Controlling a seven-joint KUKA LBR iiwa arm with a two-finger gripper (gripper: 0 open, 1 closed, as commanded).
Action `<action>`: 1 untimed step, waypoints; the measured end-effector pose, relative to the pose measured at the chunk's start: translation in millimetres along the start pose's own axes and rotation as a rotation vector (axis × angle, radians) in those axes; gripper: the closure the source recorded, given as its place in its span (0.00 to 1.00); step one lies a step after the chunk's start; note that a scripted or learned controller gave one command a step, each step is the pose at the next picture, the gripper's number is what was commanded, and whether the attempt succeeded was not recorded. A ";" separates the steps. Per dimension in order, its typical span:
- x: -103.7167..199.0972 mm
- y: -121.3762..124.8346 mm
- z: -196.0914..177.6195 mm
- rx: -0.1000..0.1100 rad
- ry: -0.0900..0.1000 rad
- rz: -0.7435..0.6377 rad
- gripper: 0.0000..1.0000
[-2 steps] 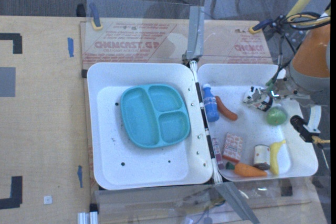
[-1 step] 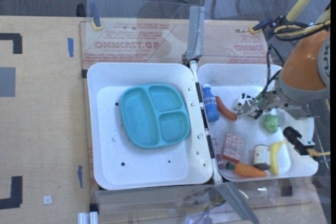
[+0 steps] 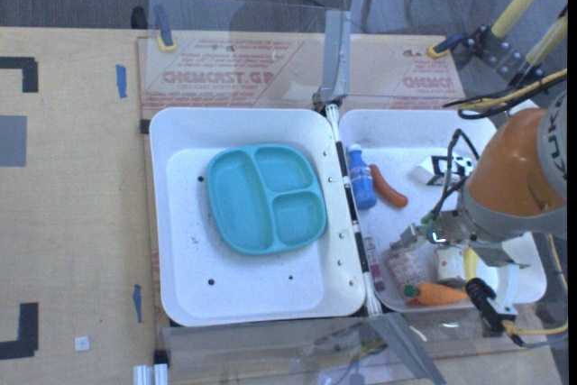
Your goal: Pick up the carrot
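The carrot, orange with a green top at its left end, lies flat near the front wall of the right bin. My gripper hangs over the middle of that bin, just above and behind the carrot, with a small gap between them. The grey wrist and its orange band rise to the right of the gripper. The gripper's lower end is dark and partly hidden by the wrist.
A blue bottle and an orange-red sausage lie at the right bin's back left. A pinkish clear packet, a white block and a yellow piece crowd the carrot. The left bin holds a teal divided plate.
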State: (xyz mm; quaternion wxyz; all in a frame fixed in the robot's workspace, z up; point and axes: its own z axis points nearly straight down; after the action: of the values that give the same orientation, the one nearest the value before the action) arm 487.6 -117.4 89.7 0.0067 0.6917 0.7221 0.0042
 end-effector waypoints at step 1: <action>-48.6 29.2 3.4 0.010 -0.001 0.496 0.00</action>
State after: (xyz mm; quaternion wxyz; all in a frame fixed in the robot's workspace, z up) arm 518.9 -164.7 86.9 0.0024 0.8478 0.5302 0.0016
